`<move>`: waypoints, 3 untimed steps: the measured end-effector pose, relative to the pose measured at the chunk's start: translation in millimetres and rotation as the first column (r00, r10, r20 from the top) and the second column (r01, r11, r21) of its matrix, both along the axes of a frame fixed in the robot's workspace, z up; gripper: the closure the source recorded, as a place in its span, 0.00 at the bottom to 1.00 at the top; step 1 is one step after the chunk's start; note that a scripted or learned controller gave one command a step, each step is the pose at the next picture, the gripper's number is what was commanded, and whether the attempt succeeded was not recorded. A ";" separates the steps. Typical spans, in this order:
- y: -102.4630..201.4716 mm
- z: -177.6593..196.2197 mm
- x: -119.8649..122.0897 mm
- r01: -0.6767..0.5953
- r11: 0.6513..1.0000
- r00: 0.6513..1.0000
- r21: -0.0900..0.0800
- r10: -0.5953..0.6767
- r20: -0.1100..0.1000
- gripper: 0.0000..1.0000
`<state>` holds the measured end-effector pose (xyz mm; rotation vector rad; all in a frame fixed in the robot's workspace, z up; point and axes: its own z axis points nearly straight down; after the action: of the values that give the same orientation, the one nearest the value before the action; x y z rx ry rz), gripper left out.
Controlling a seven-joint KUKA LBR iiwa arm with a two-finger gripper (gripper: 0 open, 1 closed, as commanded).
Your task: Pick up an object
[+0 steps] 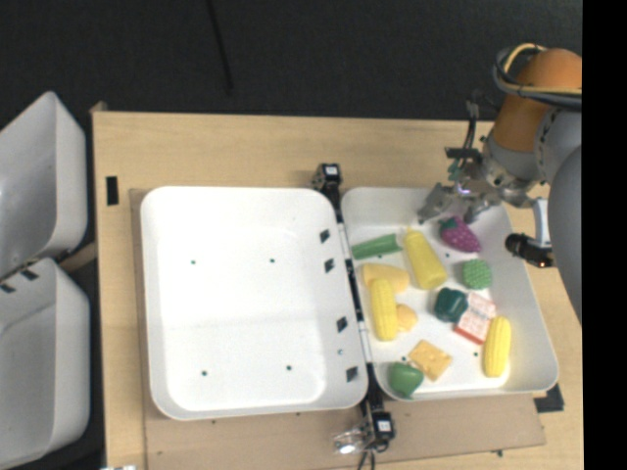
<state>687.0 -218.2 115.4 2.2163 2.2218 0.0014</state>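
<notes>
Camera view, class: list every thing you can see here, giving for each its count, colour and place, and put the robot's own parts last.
Shallow plastic bins: 2, white; left bin, right bin, side by side on the bench.
Wooden bench top: 1, tan, under both bins.
Toy corn cobs: 3, yellow, right bin; one upper middle, one at left, one at right.
Purple toy grape bunch: 1, right bin, far end, just below the gripper.
Long green toy vegetable: 1, right bin, upper left.
Round green bumpy toy: 1, right bin.
Dark teal toy: 1, middle.
Red and white toy block: 1, beside the teal one.
Yellow cheese wedge toy: 1, near end.
Green toy pepper: 1, near corner.
Gripper: 1, grey, over the right bin's far end.
Arm's orange band: 1, upper right.
</notes>
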 end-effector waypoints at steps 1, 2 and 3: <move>-12.1 -14.9 -34.2 0.004 1.000 1.000 0.000 -0.004 -0.005 0.00; -12.2 -2.8 -31.7 0.001 1.000 1.000 -0.003 -0.001 0.001 1.00; 51.7 -11.5 -8.3 -0.001 1.000 0.999 0.005 0.001 -0.049 1.00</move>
<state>678.7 -166.5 103.8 2.2421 2.2495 -0.0483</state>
